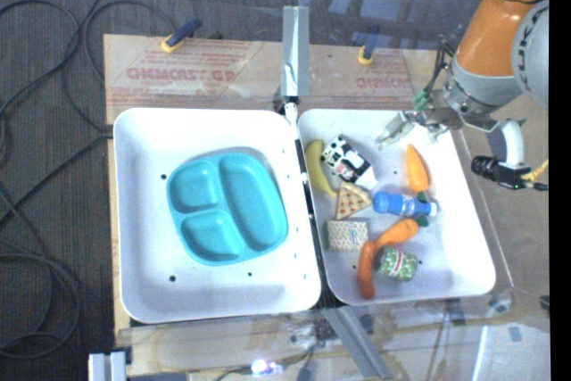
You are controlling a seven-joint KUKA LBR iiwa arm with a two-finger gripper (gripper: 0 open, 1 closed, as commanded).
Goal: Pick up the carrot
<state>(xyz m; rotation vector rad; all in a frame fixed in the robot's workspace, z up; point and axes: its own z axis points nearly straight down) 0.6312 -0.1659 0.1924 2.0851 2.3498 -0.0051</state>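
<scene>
A brown desk (205, 76) on dark carpet bears two bins. The carrot (396, 233) lies among crowded toys; the tool (406, 126) hangs released, grasping nothing.

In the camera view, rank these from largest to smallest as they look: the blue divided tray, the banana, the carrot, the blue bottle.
1. Blue divided tray, by far the largest.
2. Banana.
3 and 4. Carrot and blue bottle look about alike in length, so I won't rank them.
</scene>
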